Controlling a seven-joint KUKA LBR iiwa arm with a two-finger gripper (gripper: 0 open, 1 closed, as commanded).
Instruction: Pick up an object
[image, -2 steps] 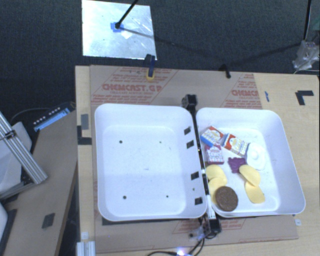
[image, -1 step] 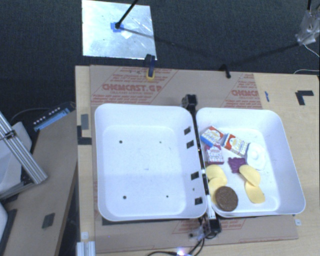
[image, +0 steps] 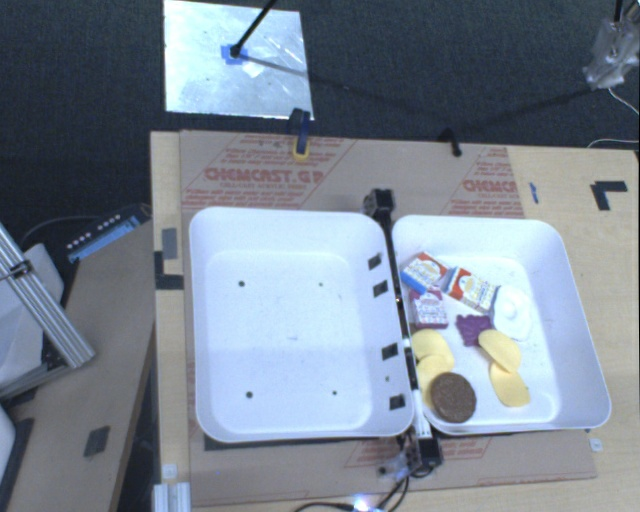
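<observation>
Right bin (image: 560, 300) holding brown cookie (image: 453, 397), yellow chips (image: 506, 367), snack packets (image: 447, 279), end effector state unknowable

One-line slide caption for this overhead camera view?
Two white bins side by side: right bin holds small food items, including a brown cookie and yellow pieces.

Two shallow white bins sit side by side on a bench (image: 170, 330) topped with a brown sheet (image: 340, 170) printed in red letters. The left bin (image: 290, 320) shows a few dark specks on its floor. The right bin (image: 575, 340) touches it along a shared edge lined with small black clips (image: 385, 320). A yellow-and-blue clamp (image: 299, 135) grips the sheet's far edge. Beyond it, a shiny silver plate (image: 215, 65) lies on dark carpet (image: 70, 110), with a blue patch and a thin dark rod on it. An aluminium frame (image: 40, 310) stands at the left edge.
</observation>
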